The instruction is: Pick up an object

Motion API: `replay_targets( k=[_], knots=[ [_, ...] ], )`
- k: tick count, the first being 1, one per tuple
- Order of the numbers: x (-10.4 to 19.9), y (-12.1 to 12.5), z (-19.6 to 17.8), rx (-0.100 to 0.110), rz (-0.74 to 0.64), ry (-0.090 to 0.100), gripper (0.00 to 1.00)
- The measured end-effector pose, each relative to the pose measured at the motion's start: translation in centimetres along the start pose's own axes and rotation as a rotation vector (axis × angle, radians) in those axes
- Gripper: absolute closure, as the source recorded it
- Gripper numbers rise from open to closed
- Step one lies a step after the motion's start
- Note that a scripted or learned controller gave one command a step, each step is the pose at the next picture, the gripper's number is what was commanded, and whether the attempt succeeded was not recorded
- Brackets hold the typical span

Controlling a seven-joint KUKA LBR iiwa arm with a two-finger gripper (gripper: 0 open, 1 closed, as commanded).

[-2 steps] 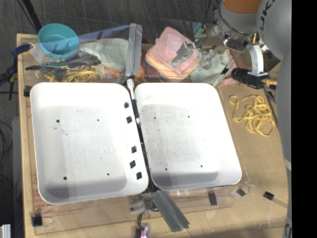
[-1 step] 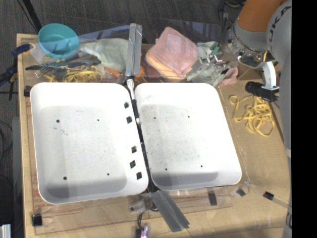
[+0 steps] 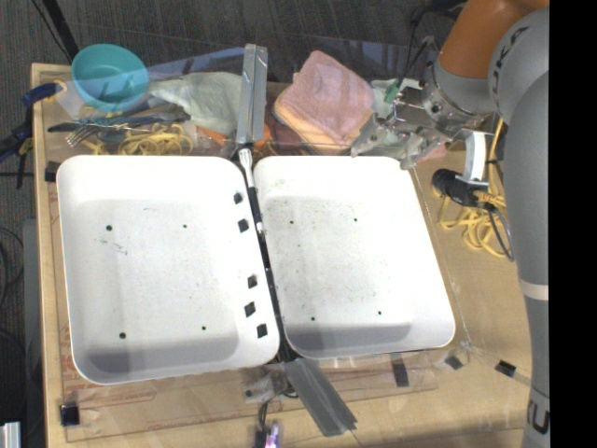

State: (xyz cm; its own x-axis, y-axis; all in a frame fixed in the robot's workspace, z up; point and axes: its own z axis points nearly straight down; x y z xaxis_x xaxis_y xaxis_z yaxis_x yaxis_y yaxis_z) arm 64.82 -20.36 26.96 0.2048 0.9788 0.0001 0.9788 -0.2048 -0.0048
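Pink cloth (image 3: 322,101) partly hidden behind right bin (image 3: 424,250); claw (image 3: 396,133) beside it, grip state unclear.

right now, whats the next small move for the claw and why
Probably a short shift toward the pink cloth. The claw sits over the back edge of the right bin, beside the cloth, and that folded cloth looks like the closest thing to pick up.

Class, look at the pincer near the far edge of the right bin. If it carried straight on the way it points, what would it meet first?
The pincer points left along the bench's far edge, so it would likely meet the pink cloth first. Depth is unclear, so it might pass above it.
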Motion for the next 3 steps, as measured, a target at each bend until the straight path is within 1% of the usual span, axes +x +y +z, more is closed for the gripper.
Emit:
replay_targets(
  k=[1, 2, 3],
  knots=[
    [1.1, -4.5, -2.2, 0.002, 0.413, 0.001, 0.0],
    [9.1, -3.7, 10.5, 0.004, 0.443, -0.001, 0.0],
    [2.7, -7.0, 4.0, -0.002, 0.321, 0.0, 0.0]
  ],
)
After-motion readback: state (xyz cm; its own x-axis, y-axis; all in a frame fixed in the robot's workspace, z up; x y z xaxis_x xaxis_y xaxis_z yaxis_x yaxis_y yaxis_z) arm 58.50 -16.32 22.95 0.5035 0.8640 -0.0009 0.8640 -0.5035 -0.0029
